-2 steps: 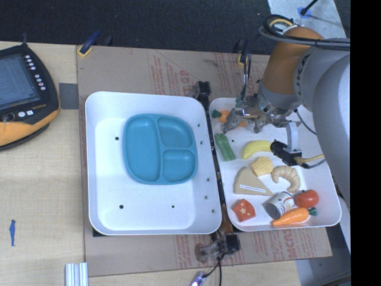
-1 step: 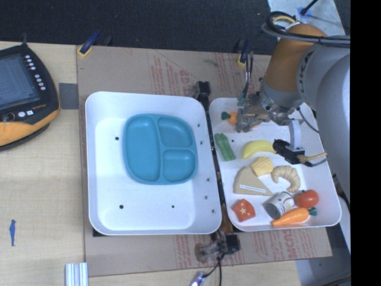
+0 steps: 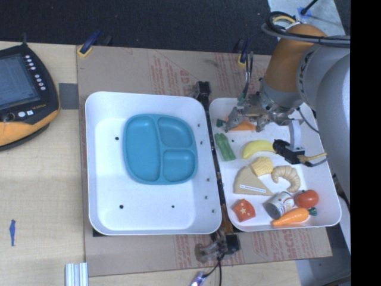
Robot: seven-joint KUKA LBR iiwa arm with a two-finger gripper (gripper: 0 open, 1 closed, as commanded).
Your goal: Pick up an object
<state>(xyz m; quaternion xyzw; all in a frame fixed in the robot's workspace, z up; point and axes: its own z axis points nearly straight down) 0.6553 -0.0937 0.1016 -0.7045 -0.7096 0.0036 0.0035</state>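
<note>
An orange-edged teach pendant (image 3: 21, 97) lies at the counter's (image 3: 41, 177) left end, well apart from blue clamps (image 3: 89, 42) holding the brown board (image 3: 149, 70).

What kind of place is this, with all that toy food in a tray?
Most likely a robot test lab. A grey and orange robot arm reaches over two white bins clamped to a bench, one filled with toy food, and a control handset lies nearby.

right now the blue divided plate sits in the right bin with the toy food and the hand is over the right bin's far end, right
Not quite. The camera view shows the blue divided plate alone in the left bin; the toy food is in the right bin. The hand is over the right bin's far end, as you say.
</note>
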